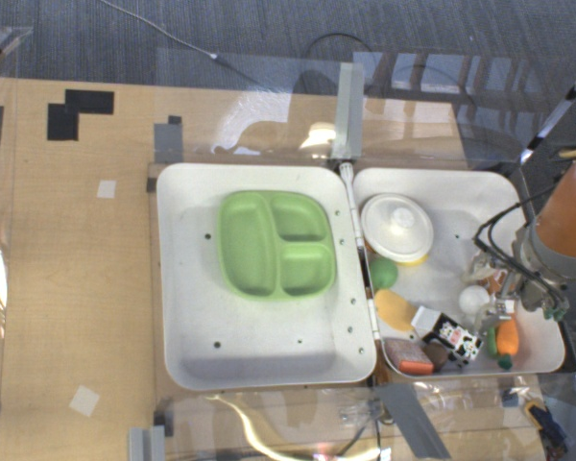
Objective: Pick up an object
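On the pale wooden tabletop (67, 286) two shallow white bins sit side by side. The left white bin (187, 353) carries a light green plastic divided plate (274, 244) with three compartments, lying flat near the middle. The right white bin (451, 195) holds a cluster of small things: a round white lidded bowl with a yellow rim (397, 227) at its upper left, a small green ball (384, 274) just below it, a yellow rounded piece (395, 308) lower still, a black-and-white patterned block (455, 335) near the front wall, a small red-orange piece (416, 365) at the front left corner, a white ball (473, 299), and an orange carrot-shaped toy with a green end (507, 340). The grey arm with the orange band (566, 221) reaches in from the right, its gripper (502, 291) low over the right bin, between the white ball and the carrot toy; whether it is spread or pressed together cannot be told.
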Controlling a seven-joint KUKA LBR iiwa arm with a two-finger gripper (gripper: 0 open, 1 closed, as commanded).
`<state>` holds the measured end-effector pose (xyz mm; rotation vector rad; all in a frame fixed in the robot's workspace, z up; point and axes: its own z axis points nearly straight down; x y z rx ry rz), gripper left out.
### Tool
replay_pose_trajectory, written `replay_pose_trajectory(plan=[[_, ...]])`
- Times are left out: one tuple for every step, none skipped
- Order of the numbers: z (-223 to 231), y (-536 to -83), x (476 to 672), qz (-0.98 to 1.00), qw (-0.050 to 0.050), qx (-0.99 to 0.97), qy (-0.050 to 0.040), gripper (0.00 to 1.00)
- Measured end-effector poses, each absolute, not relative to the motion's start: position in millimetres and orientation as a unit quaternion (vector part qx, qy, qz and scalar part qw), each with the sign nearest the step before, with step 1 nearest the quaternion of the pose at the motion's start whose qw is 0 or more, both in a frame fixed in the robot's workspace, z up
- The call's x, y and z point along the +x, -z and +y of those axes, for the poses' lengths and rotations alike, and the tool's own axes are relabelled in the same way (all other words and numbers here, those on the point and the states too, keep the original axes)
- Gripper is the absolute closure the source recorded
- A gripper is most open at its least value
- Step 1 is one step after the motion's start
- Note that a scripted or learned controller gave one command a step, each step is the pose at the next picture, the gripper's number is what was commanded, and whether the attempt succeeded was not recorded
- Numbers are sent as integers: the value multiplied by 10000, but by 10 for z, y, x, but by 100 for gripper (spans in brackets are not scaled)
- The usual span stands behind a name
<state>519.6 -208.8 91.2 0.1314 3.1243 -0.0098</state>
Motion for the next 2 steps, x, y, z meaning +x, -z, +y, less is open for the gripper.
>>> replay_pose_trajectory(plan=[[-2057,-1054,5268,9992,170,371,45,100],[-1677,-2346,5519,9919,94,1266,5,100]])
